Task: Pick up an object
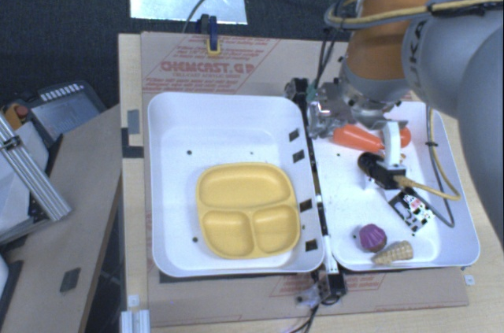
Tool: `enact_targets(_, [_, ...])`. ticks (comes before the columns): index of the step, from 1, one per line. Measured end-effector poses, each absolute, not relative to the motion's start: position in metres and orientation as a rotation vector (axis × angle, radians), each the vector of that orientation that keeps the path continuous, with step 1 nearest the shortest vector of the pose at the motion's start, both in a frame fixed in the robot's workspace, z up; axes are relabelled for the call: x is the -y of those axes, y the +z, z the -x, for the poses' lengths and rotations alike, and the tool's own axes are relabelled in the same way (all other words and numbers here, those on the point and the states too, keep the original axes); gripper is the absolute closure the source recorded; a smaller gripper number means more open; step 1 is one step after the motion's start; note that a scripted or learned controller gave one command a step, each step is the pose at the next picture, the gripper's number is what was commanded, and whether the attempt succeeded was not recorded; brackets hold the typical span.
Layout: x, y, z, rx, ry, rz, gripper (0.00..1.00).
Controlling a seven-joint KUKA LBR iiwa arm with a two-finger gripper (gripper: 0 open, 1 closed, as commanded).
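Hovering at the 12 o'clock end of the right bin (450, 233), the gripper (327, 117) is concealing its state: I cannot tell whether it is open or closed. I am judging the carrot (356, 138), lying just at its 4 o'clock, as light, stiff and slippery, best taken across its thicker middle; it is showing orange, smooth and elongated.
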State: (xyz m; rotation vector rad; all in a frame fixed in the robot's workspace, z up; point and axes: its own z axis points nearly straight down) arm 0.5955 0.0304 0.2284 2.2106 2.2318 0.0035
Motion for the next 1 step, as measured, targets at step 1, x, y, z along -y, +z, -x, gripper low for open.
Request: enact_targets(1, [-0.0839, 0.2174, -0.5999, -2.232, 0.003, -2.211, 1.0])
